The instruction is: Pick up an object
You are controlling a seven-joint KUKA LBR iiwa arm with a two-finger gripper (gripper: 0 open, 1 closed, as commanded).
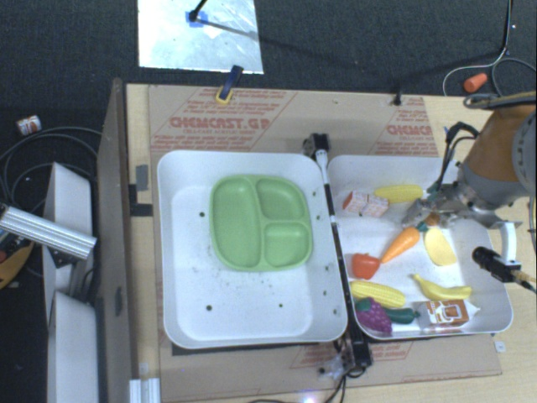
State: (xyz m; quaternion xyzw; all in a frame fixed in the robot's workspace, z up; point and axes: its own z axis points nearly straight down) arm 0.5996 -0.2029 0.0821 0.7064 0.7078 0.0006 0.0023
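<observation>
I see the arm reach in from three o'clock, over the right bin. The gripper is low, right by the carrot and the pale yellow piece. I cannot tell if it grips anything. The banana lies toward five o'clock from it. A green plate sits in the left bin.

The hand has fingertips too blurred to read; the arm runs off the right edge.
</observation>
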